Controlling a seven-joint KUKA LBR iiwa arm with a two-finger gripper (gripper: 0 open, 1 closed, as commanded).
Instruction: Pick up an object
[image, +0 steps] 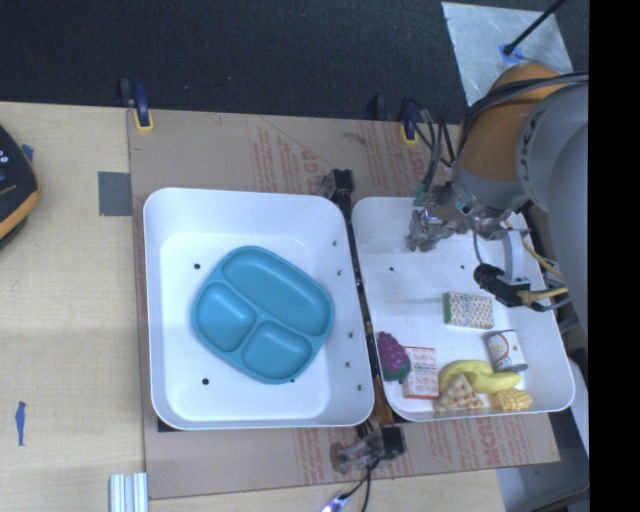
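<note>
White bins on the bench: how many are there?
2. The left bin holds a blue divided plate; the right bin holds small items.

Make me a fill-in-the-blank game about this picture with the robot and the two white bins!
The blue plate lies in the ____ bin.
The blue plate has ____ compartments.
The banana lies in the ____ bin, near its front edge.
The gripper is over the ____ bin.

Missing words: left; three; right; right
</note>
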